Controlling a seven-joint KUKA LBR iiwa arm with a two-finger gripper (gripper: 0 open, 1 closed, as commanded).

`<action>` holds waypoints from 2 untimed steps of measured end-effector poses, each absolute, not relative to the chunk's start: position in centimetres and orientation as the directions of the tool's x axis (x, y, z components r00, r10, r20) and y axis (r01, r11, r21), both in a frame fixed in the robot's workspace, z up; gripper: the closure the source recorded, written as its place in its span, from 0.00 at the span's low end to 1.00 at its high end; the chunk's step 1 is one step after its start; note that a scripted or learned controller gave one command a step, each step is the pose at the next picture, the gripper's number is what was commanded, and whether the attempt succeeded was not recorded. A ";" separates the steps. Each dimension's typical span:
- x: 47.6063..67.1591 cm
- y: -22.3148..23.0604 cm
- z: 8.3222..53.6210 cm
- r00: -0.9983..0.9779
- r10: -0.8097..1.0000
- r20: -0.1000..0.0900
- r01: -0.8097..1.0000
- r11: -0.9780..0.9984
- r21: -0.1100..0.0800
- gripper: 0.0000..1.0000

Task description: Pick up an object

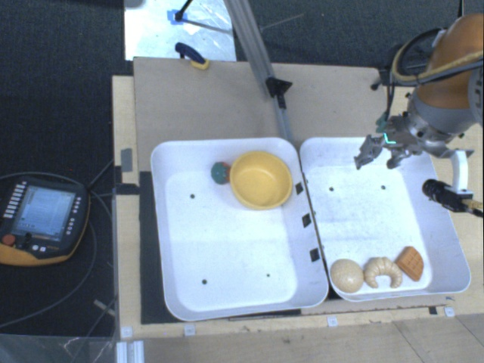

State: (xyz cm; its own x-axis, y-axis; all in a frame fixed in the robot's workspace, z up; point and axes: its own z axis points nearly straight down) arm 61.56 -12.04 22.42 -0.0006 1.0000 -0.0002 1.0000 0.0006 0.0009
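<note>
Well, the likeliest pickings, a croissant [383, 271], a round bun [347, 275] and a waffle-like biscuit [411, 262], sit huddled in the right bin's [355, 210] near corner, well below the gripper [383, 156], perhaps having slid there. The gripper hangs over that bin's far end with fingers spread and nothing between them. Far to its left, a yellow bowl [261, 180] touches a small green ball [220, 173] in the left bin [219, 255]

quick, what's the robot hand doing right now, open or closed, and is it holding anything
Hand: open, nothing between its fingers, hovering over the upper part of the right bin.
</note>
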 end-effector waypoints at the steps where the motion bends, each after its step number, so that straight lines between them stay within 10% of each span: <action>1: 61.6 -12.0 22.4 -0.001 1.000 0.000 1.000 0.001 0.001 0.00; 2: 61.1 -11.9 16.2 0.000 1.000 0.000 1.000 0.000 -0.004 0.00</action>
State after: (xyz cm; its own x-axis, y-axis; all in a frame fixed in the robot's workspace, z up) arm 61.10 -11.89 16.24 -0.0002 1.0000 0.0005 1.0000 0.0002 -0.0042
